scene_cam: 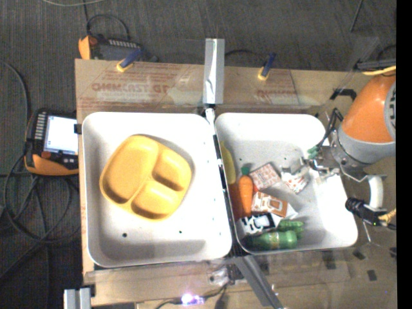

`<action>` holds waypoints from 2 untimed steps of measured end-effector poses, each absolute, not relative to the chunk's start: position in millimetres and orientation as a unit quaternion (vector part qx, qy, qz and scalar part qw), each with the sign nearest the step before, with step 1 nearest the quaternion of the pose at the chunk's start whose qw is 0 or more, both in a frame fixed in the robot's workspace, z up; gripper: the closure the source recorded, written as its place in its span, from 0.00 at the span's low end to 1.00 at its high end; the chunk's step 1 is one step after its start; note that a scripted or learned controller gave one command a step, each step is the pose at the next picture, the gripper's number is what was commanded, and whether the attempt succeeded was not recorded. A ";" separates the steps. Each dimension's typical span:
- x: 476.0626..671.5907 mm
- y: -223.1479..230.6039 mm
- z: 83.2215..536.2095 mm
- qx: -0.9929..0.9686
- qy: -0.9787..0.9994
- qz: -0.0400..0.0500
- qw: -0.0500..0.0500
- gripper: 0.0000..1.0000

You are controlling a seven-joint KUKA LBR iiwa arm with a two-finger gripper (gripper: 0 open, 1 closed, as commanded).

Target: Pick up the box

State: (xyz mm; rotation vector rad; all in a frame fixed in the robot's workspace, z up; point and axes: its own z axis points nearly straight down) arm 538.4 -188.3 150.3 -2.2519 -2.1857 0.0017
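White moulded plastic, matte and shallow with rounded corners: I see two bins side by side on a brown board bench (161,82). The left bin (96,237) carries a yellow tray (147,176), glossy, rounded-square, split into three compartments, lying tilted near the bin's middle. The right bin (335,230) has its clutter gathered along its left wall and centre.

The arm (368,118) reaches in from the right, a smooth orange dome above a grey wrist, over the right bin's right rim. The gripper (308,167) sits low near the bin's upper middle, a tangle of small metal and green parts; I cannot tell how far the claw is open, nor whether it has hold of anything.

Contents of the right bin, large to small: a green bottle (275,238) lying flat by the front wall, an orange carrot (245,196) standing lengthwise near the left wall, a black-and-white card (257,223) between them. The box (264,175), small, flat, red-and-white printed cardboard, lies just right of the carrot's top, near the gripper but apart from it. A second orange-and-white packet (270,204) lies just below it
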 end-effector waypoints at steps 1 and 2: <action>544.1 -121.4 92.7 -0.714 -0.700 -0.004 -0.007 0.00; 595.9 -157.3 91.9 -0.801 -0.599 -0.004 -0.005 0.00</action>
